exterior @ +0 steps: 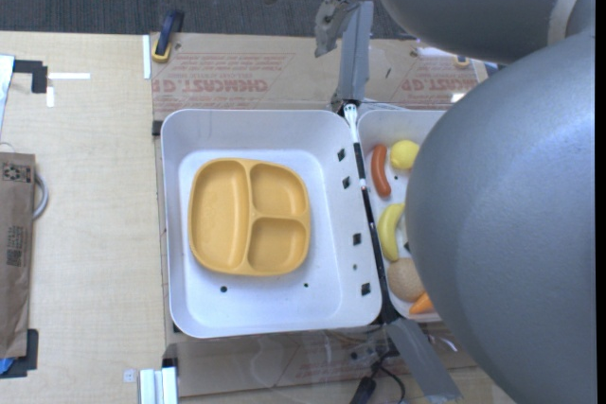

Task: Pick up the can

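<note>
Surface (85, 156): wood, two white bins.
Left bin (180, 203): yellow divided plate (250, 216).
Arm (511, 203): big, grey, over right bin (374, 123).
Hand: can't tell.

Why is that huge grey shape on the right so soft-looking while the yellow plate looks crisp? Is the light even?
In the camera view, the grey arm sits close to the lens, so it is out of focus and hides much of the right bin; the yellow divided plate in the left bin is sharp; the lighting is soft and even, with faint shadows along the bin walls and no strong glare.
</note>
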`<move>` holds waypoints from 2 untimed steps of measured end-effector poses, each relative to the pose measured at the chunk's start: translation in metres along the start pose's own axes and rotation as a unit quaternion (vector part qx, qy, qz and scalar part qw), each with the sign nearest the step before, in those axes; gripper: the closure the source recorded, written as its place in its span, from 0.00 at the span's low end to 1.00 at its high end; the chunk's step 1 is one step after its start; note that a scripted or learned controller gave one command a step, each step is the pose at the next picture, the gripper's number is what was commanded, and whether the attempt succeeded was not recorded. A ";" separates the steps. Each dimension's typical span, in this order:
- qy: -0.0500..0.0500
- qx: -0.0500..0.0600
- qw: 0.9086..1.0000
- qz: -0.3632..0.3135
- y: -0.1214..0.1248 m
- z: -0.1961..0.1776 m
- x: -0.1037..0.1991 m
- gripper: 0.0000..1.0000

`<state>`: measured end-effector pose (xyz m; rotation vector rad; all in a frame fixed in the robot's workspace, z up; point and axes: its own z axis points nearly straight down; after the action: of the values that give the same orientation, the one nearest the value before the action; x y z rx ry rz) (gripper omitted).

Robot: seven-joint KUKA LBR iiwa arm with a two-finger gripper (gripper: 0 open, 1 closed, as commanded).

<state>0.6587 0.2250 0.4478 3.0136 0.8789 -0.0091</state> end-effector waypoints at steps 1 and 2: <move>0.000 0.000 1.000 0.000 0.000 0.000 0.000 0.00; 0.000 0.000 1.000 0.000 0.000 0.000 0.000 0.00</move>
<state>0.6587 0.2251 0.4478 3.0136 0.8791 -0.0091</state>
